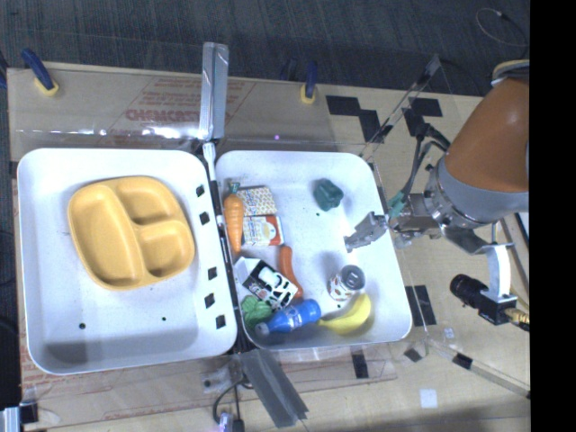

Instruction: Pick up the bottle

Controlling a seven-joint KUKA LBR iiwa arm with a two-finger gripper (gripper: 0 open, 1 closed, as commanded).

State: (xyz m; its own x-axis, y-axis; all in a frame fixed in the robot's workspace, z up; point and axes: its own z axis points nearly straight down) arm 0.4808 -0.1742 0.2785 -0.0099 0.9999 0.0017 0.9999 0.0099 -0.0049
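The left bin (36,241) is holding a yellow divided plate (130,230), lying flat toward its upper half. In the right bin (297,165), a carrot (233,221) is lying along the left wall, with a small printed carton (257,216) just beside it. Below these, a black-and-white patterned item (270,284) is sitting near the bin's lower left, and a green item (256,311) is lying at the corner. The blue bottle (290,318) is lying on its side along the lower wall, touching the green item on one end and a banana (349,316) on the other. A small can (346,282) is standing just above the banana. A teal object (328,193) is resting apart in the upper right area. The gripper (364,232) is reaching in over the bin's right edge, above the can and well apart from the bottle; whether its fingers are spread or closed cannot be told. The arm (486,151) is extending in from the right, orange band uppermost.
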